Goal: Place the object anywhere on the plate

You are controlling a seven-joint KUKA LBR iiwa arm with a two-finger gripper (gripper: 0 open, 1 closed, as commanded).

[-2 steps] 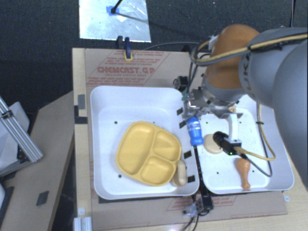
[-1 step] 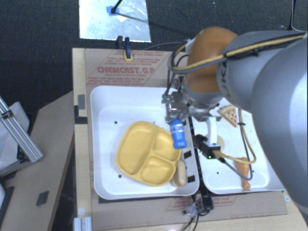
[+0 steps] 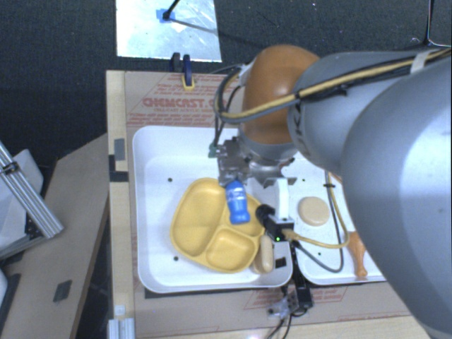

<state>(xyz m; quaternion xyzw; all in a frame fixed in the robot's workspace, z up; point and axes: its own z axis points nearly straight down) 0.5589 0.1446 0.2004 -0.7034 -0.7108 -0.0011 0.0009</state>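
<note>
A yellow divided plate (image 3: 205, 224) lies in the left white bin (image 3: 159, 189). My gripper (image 3: 232, 179) hangs from the orange-banded wrist over the plate's upper right rim. A small blue bottle (image 3: 237, 203) with a pale top sticks out below the gripper, its top between the fingers. The bottle hangs tilted over the plate's right side. Whether its lower end touches the plate is unclear.
A beige oblong piece (image 3: 264, 254) lies against the plate's lower right rim. The right bin (image 3: 321, 274) holds a tan round disc (image 3: 313, 210) and a tan stick (image 3: 359, 254). Cables and a black box with a green light (image 3: 277, 233) hang near the bins' shared wall. The arm covers the right side.
</note>
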